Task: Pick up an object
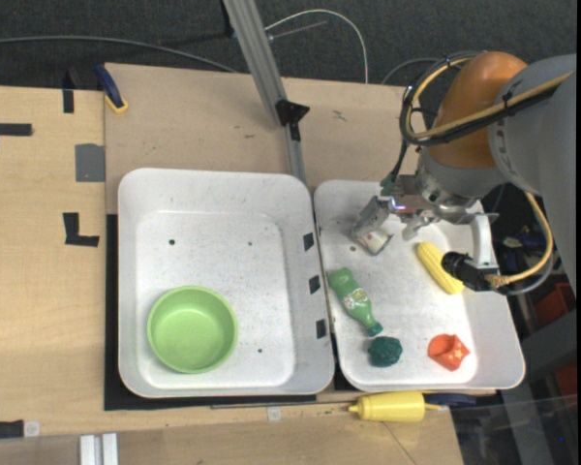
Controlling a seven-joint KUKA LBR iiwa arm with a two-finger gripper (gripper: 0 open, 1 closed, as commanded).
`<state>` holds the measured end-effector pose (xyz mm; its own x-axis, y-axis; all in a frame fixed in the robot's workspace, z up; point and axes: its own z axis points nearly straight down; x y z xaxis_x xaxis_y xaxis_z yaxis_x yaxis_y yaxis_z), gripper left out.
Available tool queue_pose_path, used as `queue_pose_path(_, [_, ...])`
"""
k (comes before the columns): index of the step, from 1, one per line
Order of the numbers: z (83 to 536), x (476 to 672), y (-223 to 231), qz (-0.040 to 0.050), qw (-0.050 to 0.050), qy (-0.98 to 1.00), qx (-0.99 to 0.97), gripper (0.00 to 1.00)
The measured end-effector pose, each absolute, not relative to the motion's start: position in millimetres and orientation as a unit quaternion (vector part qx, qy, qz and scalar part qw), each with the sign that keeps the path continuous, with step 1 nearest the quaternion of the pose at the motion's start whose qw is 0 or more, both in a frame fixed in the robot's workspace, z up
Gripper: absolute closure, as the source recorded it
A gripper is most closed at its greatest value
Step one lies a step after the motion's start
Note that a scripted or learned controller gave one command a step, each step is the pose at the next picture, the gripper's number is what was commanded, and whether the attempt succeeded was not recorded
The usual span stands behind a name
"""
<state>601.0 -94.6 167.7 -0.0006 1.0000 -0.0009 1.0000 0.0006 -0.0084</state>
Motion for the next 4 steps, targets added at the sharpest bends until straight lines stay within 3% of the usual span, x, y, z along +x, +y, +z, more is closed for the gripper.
queue_pose_path(1, [110.3, 599.2, -104.3, 0.0031, 0.003, -0.707, -0.707, 0.0])
queue_pose_path(2, [123.7, 600.9, -103.0, 0.0012, 0.001, -0.708, -0.706, 1.0])
queue_pose_path(4, [229.3, 612.6, -105.1, -0.001, -0.002, -0.708, -0.707, 1.0])
